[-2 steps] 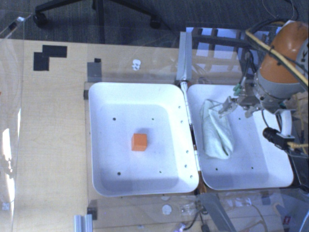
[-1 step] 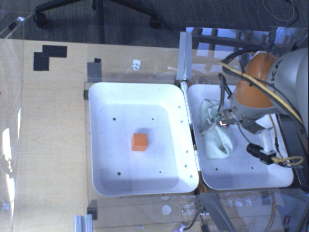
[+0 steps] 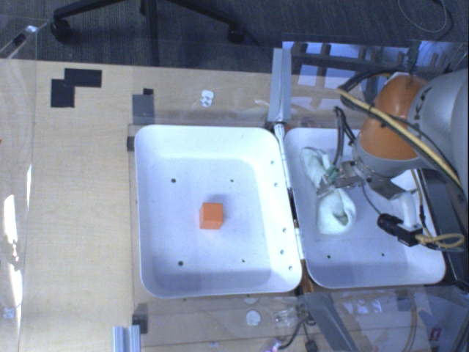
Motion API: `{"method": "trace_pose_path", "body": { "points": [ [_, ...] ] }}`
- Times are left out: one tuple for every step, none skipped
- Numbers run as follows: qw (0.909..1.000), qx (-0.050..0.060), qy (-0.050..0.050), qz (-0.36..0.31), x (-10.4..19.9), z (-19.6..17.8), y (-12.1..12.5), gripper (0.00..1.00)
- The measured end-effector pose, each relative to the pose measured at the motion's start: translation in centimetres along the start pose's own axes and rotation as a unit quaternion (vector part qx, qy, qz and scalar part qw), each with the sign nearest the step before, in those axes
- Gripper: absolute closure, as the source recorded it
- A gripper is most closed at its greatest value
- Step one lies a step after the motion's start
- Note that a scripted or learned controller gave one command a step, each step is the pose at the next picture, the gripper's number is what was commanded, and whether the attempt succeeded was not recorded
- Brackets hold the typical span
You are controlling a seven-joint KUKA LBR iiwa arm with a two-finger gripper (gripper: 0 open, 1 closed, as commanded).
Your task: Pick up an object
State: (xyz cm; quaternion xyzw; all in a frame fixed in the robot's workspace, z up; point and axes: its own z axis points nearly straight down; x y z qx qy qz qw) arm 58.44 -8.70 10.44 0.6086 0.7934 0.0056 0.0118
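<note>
**Reaching into the right bin, over the white cloth**

The grey arm [image 3: 440,116] came in from the right, its orange band [image 3: 392,119] above the wrist, and its gripper [image 3: 331,184] hung low in the right bin [image 3: 381,270]. Whether the gripper was clasped on anything or released could not be told, since the wrist covered it from above. A crumpled white cloth [image 3: 333,211] lay in that bin, directly at and under the gripper, with part of it stretching toward the bin's far left corner. In the left bin [image 3: 168,270] a small orange cube [image 3: 212,215] sat alone near the middle, well apart from the arm. Both bins rested side by side on the wooden bench [image 3: 66,218].
</note>
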Motion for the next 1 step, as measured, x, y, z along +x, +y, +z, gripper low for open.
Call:
{"method": "trace_pose_path", "body": {
  "points": [
    [0.9815, 0.012, 0.004, 0.191, 4.10, -7.94, 4.63, 1.00]
  ]
}}
